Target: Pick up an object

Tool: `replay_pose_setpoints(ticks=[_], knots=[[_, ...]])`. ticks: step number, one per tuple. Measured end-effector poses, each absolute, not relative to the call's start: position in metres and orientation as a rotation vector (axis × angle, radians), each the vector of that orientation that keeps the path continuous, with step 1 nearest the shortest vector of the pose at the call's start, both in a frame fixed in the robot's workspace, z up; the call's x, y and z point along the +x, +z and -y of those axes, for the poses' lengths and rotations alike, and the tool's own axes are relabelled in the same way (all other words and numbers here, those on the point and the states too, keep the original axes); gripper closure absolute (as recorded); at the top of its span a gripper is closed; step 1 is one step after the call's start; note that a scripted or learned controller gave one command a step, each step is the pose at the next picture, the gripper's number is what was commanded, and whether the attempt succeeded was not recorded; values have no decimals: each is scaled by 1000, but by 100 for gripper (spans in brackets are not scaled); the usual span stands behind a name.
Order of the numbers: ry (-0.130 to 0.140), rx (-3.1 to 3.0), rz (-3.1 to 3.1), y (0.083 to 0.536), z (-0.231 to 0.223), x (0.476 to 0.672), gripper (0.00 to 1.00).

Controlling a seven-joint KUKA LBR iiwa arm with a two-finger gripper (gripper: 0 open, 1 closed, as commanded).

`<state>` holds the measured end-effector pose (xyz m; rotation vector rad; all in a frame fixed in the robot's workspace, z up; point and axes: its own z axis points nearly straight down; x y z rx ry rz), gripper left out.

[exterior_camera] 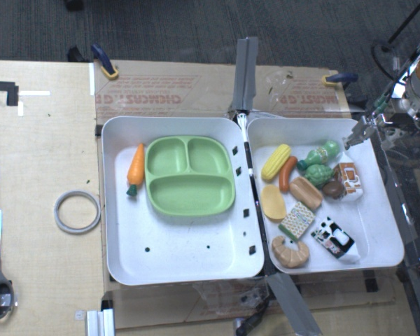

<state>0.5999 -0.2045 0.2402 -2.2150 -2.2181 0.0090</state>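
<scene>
Altogether, two shallow white plastic bins are seen: the left bin [119,243] holds one green three-part plate [190,175] and one orange toy carrot [136,165], the right bin [378,247] some ten toy foods, including a yellow corn cob [276,162], a red sausage [288,173] and a cow-patterned carton [334,239].

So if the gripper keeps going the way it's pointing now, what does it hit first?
The gripper hangs at the right bin's upper right and points down-left. Straight on, it would probably meet the green toy vegetable first, next to the small orange-and-white carton. Depth is unclear from this slanted view.
</scene>
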Motion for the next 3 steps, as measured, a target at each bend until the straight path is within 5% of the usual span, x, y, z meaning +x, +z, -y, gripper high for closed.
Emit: replay_pose_setpoints(ticks=[1, 2, 3], knots=[[8, -2309, 2124, 88, 130, 603, 0], [17, -2305, 2118, 92, 131, 601, 100], [10, -2291, 2144, 187, 76, 637, 100]])
